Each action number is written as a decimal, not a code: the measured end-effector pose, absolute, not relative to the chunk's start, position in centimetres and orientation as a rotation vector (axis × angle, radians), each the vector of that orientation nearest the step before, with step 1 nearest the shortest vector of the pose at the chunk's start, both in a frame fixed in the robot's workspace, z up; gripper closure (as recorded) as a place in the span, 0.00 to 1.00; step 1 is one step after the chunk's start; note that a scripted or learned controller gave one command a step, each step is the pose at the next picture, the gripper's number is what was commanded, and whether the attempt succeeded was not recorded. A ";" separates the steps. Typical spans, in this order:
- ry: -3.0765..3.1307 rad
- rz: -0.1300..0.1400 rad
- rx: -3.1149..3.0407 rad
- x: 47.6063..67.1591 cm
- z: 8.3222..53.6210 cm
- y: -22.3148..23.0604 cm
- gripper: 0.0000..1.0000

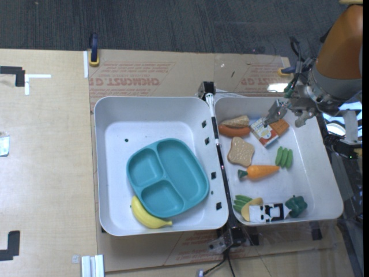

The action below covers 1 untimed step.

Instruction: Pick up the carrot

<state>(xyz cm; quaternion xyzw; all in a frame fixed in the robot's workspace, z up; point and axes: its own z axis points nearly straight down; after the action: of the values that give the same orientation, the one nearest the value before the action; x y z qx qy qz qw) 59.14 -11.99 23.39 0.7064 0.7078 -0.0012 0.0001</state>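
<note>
Carrot (259, 171) lies in right bin (323, 172) (beside bread slice (241, 152)); gripper (275, 113) above juice carton (268, 130), finger state unclear.

- 2 white bins (104, 172)
- 1 teal divided plate (167, 178)
- 1 banana (147, 214)
- 1 carrot (260, 171)
- 1 bread slice (241, 152)
- 1 hot dog (234, 127)
- 1 small carton (263, 133)

The arm (346, 45) runs off the top-right corner, so most of it is cut off, and the gripper (275, 113) is too small and cluttered to read its fingers. The banana (147, 215) is half tucked under the teal tray (167, 178). That black-and-white thing (270, 212) at the right bin's front? Can't tell what it is.
</note>
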 end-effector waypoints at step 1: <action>2.249 0.003 2.196 51.7 10.0 -12.3 0.00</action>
<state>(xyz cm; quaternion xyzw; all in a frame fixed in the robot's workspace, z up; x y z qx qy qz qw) 51.73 -12.27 10.02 0.6987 0.7154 0.0011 -0.0007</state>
